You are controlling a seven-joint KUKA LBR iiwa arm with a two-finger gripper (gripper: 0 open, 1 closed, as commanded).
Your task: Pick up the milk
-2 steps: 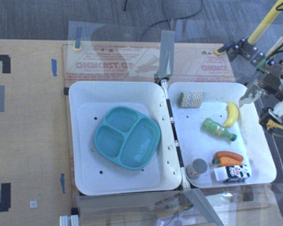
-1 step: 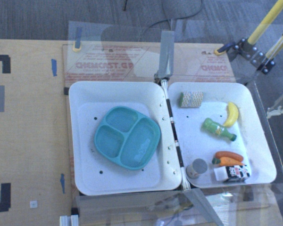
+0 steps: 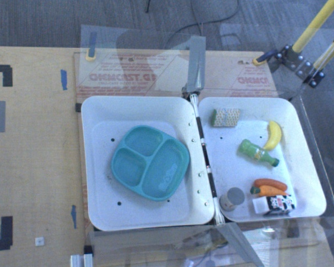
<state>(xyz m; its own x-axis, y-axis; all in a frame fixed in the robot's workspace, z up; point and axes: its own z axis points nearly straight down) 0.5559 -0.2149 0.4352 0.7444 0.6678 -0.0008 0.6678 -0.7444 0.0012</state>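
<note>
The pale wooden desk [image 3: 33, 166] carries black corner marks and a few short strips of blue tape at its left end. Beyond its far edge lies grey carpet with a dark cable looping over it.

The left bin [image 3: 100, 204] holds a teal divided plate [image 3: 150, 162], lying flat near its middle. Behind both bins a clear sheet with red lettering [image 3: 128, 74] lies on the desk, and a grey bar [image 3: 196, 65] runs back from the seam where the bins meet.

The right bin [image 3: 303, 149] holds the rest. A speckled green sponge [image 3: 226, 117] lies near its far left corner. A grey round can [image 3: 232, 198] stands at the near left. A green bottle [image 3: 258, 152] lies on its side in the middle, with a banana [image 3: 273, 135] just beyond it and a carrot [image 3: 269, 187] nearer the front.

The milk [image 3: 274, 204] is a small white carton with black cow patches, lying on its side. It sits in the near right corner of the right bin, just in front of the carrot and close against it, right of the can.

Two yellow poles with a black clamp [image 3: 300, 63] cross the far right corner.

How the claw stands, and where the milk lies from it, cannot be told.
</note>
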